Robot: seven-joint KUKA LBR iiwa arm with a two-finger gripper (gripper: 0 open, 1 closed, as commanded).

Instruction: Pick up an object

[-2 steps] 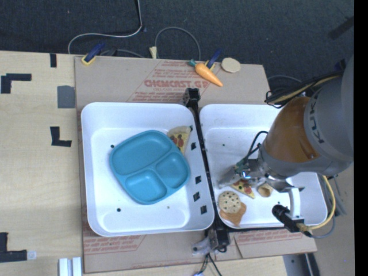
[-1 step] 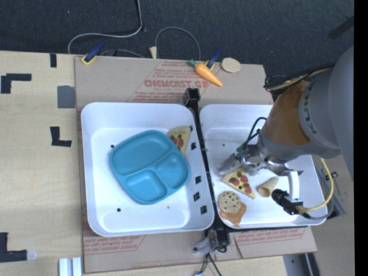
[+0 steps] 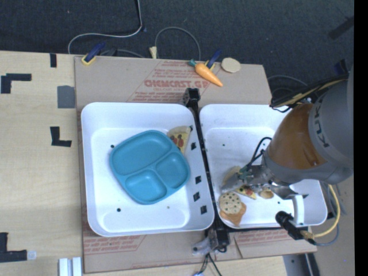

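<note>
**Arm Low Over the Right Bin, Wrist Among the Toy Food**

The grey arm (image 3: 322,137) comes in from the right and bends down into the right bin (image 3: 230,119), its orange band (image 3: 294,145) facing the camera. The gripper (image 3: 248,180) sits low near the bin's front left part, in the middle of a small heap of pieces. From where I stand, the wrist body covers the tips, so I cannot tell whether they are spread or closed, nor whether anything is caught between them.

Just beside the gripper, toward the front edge of the bin, lies a round cookie with dark chips (image 3: 230,200), resting on a tan bread-like piece (image 3: 236,214). A few small reddish and tan bits (image 3: 253,192) lie touching or nearly touching the gripper; they are too small to name.

A black divider (image 3: 198,148) runs between the two bins. In the left bin (image 3: 92,171) a blue sectioned plate (image 3: 150,166) lies tilted, and a pale wedge-shaped piece (image 3: 180,135) rests against the wall by the divider. Behind the bins, on the cardboard (image 3: 167,79), lie a toy carrot (image 3: 208,74) and a round tan disc (image 3: 231,65), well apart from the arm. Cables (image 3: 138,16) loop across the dark floor beyond.
</note>
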